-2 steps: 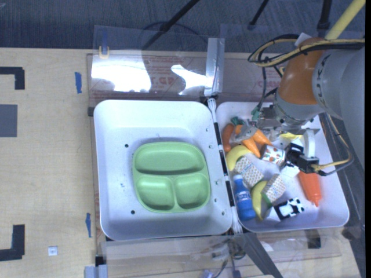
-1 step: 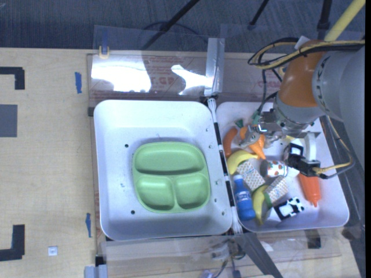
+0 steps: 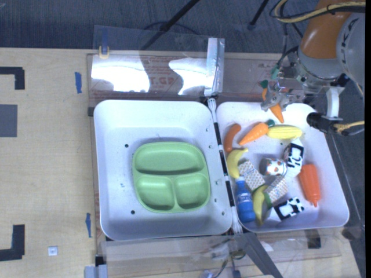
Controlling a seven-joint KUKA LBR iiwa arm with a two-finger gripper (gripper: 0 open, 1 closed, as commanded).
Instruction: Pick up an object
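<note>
So the gripper [image 3: 277,101] is hanging over the far rim of the right bin [image 3: 339,210], and it's got a small orange carrot [image 3: 277,113] nipped between its fingers, which look closed down tight on the top end. The carrot dangles tilted, tip pointing down toward the bin, clear of the pile below as far as I can tell.

Everything else sits in that same bin. Just below the gripper there's a bigger carrot [image 3: 254,133] lying next to a corn cob [image 3: 284,132], the two nearly touching. Toward the left wall of the bin: an orange-red pepper [image 3: 231,135], then a banana [image 3: 233,161], then a blue bottle [image 3: 243,200] at the near end. In the middle is a little can [image 3: 272,167] with some silver mesh bits around it. Near the right wall lies another fat carrot [image 3: 311,183], and there are two black-and-white blocks [image 3: 294,155] nearby.

The left bin [image 3: 110,155] holds a green tray [image 3: 171,175] with three compartments.
</note>
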